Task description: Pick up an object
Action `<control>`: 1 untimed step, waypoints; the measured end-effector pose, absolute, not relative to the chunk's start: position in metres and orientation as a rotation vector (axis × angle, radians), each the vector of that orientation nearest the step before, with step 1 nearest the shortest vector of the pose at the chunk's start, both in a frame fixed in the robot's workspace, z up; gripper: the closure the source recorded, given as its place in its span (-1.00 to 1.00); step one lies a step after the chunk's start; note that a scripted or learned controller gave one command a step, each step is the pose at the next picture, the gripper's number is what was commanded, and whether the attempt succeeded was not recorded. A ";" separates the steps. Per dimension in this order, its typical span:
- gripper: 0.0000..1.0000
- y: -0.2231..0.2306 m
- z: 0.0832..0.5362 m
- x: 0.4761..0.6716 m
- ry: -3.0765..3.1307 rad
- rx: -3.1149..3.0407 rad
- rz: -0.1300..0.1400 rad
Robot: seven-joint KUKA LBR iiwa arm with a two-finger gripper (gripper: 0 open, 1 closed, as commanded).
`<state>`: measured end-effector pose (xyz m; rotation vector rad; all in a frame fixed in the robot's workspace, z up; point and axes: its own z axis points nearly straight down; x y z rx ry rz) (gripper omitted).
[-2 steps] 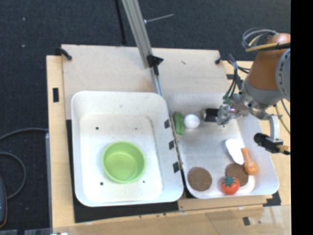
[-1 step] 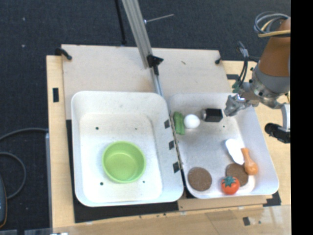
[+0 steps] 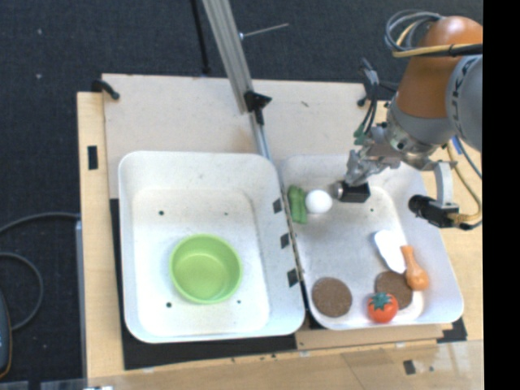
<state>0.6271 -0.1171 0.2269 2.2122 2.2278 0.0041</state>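
The pincer (image 3: 353,190), its opening impossible to tell, hovered just right of the white ball (image 3: 318,201); centring over it seemed wise.

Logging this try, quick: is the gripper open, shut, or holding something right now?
Gripper: cannot be told; it hangs low in the right bin, just right of the white ball.
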 end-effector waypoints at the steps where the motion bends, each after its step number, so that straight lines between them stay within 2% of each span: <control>1: 1.00 -0.061 0.240 0.627 2.228 2.212 0.006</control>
